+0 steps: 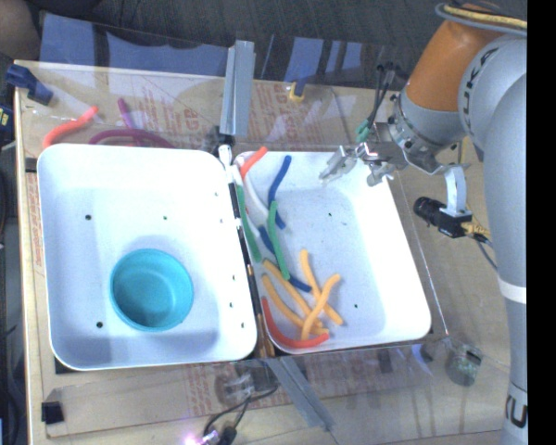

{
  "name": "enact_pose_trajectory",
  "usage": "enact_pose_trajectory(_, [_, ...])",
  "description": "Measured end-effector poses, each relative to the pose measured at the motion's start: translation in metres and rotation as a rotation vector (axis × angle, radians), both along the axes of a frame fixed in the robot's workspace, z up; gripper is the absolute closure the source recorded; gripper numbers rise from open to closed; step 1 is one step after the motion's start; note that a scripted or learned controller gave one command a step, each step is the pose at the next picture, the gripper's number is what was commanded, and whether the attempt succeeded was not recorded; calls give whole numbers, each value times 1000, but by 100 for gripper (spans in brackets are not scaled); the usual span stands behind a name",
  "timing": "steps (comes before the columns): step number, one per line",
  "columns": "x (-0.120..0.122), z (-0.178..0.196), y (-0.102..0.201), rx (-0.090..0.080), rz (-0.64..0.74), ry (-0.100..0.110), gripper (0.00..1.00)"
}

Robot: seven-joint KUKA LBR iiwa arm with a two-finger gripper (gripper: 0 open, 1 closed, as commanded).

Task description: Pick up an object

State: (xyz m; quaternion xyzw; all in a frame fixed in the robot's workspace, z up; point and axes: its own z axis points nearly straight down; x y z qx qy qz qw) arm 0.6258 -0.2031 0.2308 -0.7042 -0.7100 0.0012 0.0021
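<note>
Lying in a loose heap, the bendy orange, green, blue and red foam strips (301,290) occupy the left and lower part of the right shallow white bin (389,286), probably left there as free pick targets. The fingers of the gripper (357,163) look spread and hold nothing, hovering at the bin's upper edge, well apart from the heap, up and to its right. A round turquoise bowl (152,289) sits in the left white bin (93,202) on the worktop (148,86).

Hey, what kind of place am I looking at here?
Probably a robotics lab set up for grasping trials: a robot arm with its claw reaches over two white bins on a bench, one holding a blue bowl, the other colored flexible sticks.
</note>
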Motion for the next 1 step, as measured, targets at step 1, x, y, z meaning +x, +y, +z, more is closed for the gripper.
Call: enact_pose_trajectory(1, [-3, -123, 42, 1, 188, 0, 0])
